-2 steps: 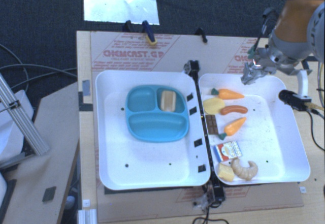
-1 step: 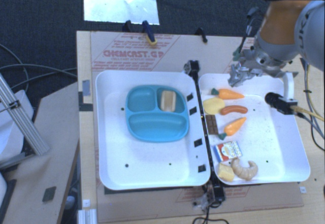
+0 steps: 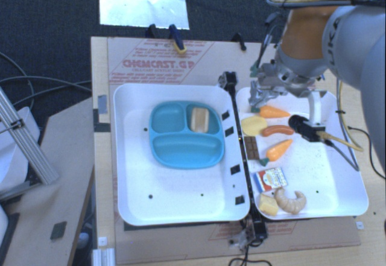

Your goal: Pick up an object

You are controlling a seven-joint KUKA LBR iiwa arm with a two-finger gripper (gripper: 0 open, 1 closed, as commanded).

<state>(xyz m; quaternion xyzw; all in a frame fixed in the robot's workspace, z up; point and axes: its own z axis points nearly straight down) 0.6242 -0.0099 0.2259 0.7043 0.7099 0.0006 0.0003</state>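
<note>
You see the arm (image 3: 338,23) reaching in over the right bin (image 3: 338,192), its gripper (image 3: 258,97) low at the bin's upper left corner, just beside the carrot (image 3: 274,112). You cannot tell how its fingers stand. Left, the blue plate (image 3: 181,150) holds a bread slice (image 3: 199,119).

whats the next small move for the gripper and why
Probably a short drop straight down. The gripper hangs over the right bin's far left corner, just above the carrot and yellow piece, with nothing seen between its fingers.
</note>
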